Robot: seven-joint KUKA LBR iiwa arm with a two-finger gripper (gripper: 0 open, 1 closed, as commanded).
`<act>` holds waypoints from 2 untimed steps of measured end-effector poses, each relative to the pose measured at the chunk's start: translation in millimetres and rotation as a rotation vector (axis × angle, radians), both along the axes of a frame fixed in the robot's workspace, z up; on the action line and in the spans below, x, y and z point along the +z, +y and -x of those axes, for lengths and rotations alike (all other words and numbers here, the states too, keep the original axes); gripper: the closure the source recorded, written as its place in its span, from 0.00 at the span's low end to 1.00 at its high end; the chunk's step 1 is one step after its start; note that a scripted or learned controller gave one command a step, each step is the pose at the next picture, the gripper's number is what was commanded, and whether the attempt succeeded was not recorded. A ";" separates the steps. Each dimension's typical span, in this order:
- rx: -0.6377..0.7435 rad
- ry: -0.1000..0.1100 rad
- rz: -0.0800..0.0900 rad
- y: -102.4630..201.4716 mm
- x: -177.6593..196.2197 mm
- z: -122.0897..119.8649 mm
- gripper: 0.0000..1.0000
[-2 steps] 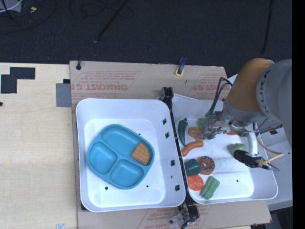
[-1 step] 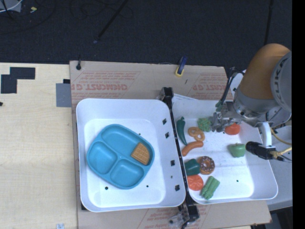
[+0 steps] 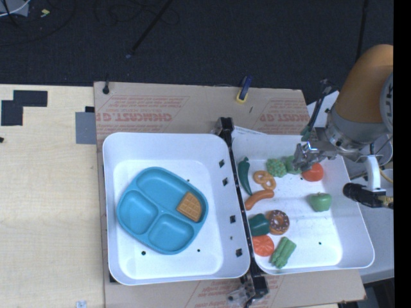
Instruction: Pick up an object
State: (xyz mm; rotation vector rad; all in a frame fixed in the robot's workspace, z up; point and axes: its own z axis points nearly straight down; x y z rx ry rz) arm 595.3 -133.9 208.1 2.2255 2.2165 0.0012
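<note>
The left bin (image 3: 128,262) is holding a blue tray (image 3: 144,220) bearing a waffle (image 3: 190,206). The gripper (image 3: 302,161) is hanging in the right bin (image 3: 347,249) between broccoli (image 3: 277,167) and a tomato (image 3: 313,172) — whether its jaws are parted, I cannot tell.

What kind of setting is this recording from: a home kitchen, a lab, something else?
Most likely a robotics lab bench, not a kitchen. Two white bins sit on cardboard, the food in the right one looks like plastic toys, such as a donut, and cables trail over the dark floor behind.
</note>
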 end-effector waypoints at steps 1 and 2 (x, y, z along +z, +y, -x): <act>0.003 0.001 0.000 -0.9 20.4 -0.2 1.00; 0.007 0.004 -0.002 48.4 29.7 15.4 1.00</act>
